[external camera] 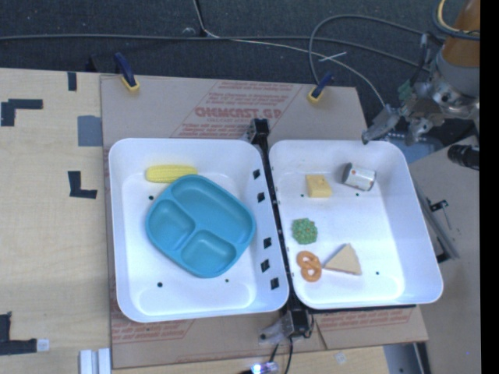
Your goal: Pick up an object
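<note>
The right bin (417,232) holds a small silver can (359,177) lying on its side, a yellow cube (317,185), a green knobbly piece (305,230), an orange pretzel (309,266) and a tan wedge (344,260). In the left bin (125,232) lie a blue divided plate (201,224) and a yellow corn cob (171,174). My gripper (394,131) hangs over the right bin's back right corner, above and to the right of the can. It is open, with nothing between its fingers.
A black divider with clips (267,209) joins the two bins. Cardboard (226,107) lies under them, held by two yellow-blue clamps (125,75) at the back. Cables (335,33) loop behind the right bin.
</note>
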Action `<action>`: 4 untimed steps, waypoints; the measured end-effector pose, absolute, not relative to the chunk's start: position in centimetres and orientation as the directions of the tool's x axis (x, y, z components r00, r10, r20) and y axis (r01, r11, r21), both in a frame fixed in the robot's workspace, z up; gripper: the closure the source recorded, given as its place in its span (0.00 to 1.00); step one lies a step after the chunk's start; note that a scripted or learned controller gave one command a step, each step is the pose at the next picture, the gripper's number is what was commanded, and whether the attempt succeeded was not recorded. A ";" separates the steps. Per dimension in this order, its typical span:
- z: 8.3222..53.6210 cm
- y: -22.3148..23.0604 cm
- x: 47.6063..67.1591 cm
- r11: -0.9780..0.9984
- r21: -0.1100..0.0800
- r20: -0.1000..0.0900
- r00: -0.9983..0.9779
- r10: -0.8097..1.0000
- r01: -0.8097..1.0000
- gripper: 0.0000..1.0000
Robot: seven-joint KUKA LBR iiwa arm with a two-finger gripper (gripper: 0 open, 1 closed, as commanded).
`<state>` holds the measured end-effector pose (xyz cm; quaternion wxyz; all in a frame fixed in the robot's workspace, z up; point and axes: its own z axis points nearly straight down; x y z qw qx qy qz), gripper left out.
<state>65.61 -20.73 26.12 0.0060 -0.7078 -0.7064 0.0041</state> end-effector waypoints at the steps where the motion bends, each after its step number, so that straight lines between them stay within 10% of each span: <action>1: 27.0 -20.7 65.8 0.002 -0.001 0.000 -0.002 1.000 1.000 0.00; 4: 11.2 -19.0 64.8 0.001 0.011 -0.013 -0.001 1.000 1.000 0.00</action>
